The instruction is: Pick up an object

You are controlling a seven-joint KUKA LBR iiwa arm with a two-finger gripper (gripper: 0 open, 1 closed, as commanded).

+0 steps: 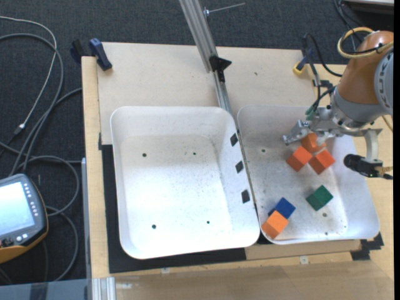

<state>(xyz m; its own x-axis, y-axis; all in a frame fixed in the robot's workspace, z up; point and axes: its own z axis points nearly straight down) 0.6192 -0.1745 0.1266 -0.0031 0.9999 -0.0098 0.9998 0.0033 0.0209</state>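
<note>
Gripper (310,136) — metal, finger state not discernible, possibly touching 1 orange cube (309,141) — above 2 matte orange cubes (299,159) in speckled right bin (362,192).

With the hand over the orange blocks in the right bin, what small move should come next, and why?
Probably a short descent straight down. The hand sits above a cluster of three orange blocks near the far right of the right bin, and nothing shows between its fingers. The blocks touch each other, so a clean grip on one is uncertain. The green block stands apart, an easier target.
</note>
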